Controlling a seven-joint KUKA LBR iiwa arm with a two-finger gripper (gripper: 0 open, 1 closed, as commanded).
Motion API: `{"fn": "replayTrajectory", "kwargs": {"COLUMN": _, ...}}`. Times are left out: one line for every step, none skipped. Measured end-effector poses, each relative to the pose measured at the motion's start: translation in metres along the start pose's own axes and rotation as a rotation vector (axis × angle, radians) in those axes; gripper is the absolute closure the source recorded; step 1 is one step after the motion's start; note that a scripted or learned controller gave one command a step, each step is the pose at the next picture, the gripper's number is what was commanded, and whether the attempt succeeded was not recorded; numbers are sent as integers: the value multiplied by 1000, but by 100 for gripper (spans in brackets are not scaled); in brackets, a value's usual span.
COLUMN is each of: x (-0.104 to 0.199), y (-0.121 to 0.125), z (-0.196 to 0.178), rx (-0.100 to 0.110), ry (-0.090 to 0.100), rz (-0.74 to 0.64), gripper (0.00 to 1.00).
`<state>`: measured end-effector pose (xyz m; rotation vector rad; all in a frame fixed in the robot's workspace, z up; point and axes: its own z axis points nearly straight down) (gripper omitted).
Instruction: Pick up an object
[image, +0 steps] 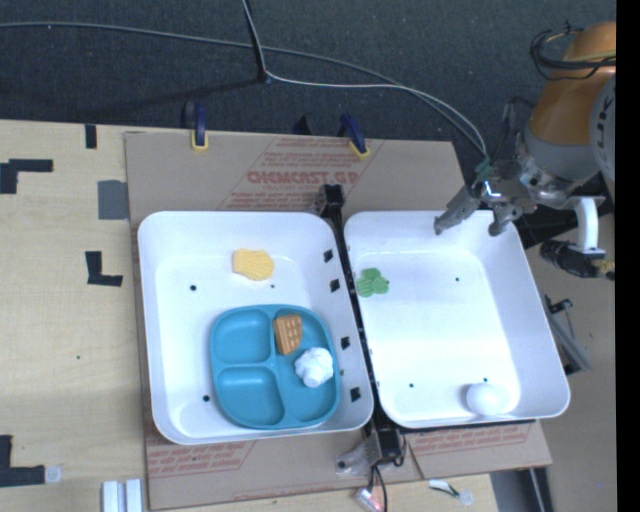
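My gripper (468, 222) hangs open over the far right corner of the right bin (530, 300), with nothing between its fingers. A small green piece (373, 283) lies at that bin's left side, well to the left of the gripper. A white ball (488, 398) rests near the bin's front edge. In the left bin (160, 300) a yellow piece (253, 264) lies on the floor behind a blue divided tray (240, 390). The tray holds a tan waffle-like piece (288, 333) and a white lump (314, 367).
Both bins sit on a cardboard sheet (290, 175) held by clamps (199, 130) at the back. A cable (330, 70) runs across the dark floor behind. Black clips (331, 200) join the bins along the middle wall.
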<state>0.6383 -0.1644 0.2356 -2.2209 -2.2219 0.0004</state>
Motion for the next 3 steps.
{"fn": "replayTrajectory", "kwargs": {"x": 51, "y": -54, "z": 27, "rx": 3, "ry": 2, "rz": -2, "gripper": 0}}
{"fn": "replayTrajectory", "kwargs": {"x": 63, "y": -101, "z": 73, "rx": 5, "ry": 1, "rz": 0, "gripper": 0}}
{"fn": "replayTrajectory", "kwargs": {"x": 102, "y": -129, "z": -2, "rx": -6, "ry": 1, "rz": -3, "gripper": 0}}
